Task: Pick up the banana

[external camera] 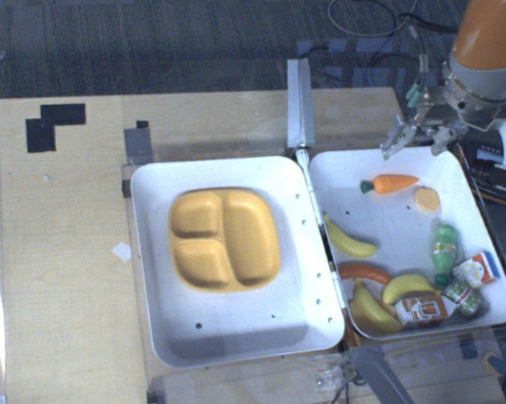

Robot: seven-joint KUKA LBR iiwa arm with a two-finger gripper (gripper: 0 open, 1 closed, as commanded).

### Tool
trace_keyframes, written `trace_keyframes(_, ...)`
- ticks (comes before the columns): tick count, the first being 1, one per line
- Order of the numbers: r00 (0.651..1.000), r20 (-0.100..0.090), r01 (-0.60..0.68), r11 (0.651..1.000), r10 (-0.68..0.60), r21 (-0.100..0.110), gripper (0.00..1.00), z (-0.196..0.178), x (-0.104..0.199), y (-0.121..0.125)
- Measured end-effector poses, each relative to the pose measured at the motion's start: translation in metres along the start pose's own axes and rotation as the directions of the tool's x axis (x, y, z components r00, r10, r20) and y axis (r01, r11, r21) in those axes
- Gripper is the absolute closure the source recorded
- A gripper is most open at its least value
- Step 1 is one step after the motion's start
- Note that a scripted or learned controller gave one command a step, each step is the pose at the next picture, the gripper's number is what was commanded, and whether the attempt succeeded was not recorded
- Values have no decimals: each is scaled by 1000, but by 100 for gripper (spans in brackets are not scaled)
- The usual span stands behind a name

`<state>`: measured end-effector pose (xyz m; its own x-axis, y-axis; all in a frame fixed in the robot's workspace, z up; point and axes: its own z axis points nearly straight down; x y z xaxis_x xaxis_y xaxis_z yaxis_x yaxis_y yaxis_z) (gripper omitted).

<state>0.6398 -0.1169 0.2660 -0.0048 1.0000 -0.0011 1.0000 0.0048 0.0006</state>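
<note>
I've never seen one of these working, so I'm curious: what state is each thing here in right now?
Gripper: open, holding nothing, over the right bin's far rim.
Banana: lying loose by the bin's left wall.
Carrot: lying flat, untouched.
Green bottle: lying on its side.
Yellow tray: sitting flat in the left bin.

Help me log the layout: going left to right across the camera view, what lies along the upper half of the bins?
Yellow tray → banana → carrot → small orange piece, with the tool above the right bin's far rim.
</note>
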Motion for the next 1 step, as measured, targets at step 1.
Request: trace_keyframes(1,993,-2,117,993,-117,1,0,166,16,-31)
